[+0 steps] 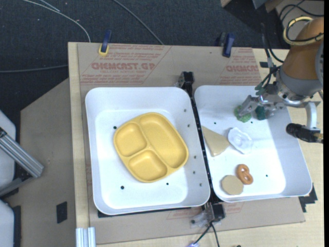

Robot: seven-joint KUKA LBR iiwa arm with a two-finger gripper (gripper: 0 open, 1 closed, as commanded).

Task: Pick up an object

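You see a yellow divided plate (pixel 150 146) filling the middle of the left bin (pixel 97 107), two blue clamps (pixel 105 42) at the desk's (pixel 77 138) far edge, and black cables (pixel 77 19) on the floor beyond.

bench (pixel 77 138): brown board | 2 white bins side by side: left bin (pixel 97 153), right bin (pixel 288 153)

Robotics lab: clamped cardboard bench (pixel 154 60), loose floor cables (pixel 77 14).
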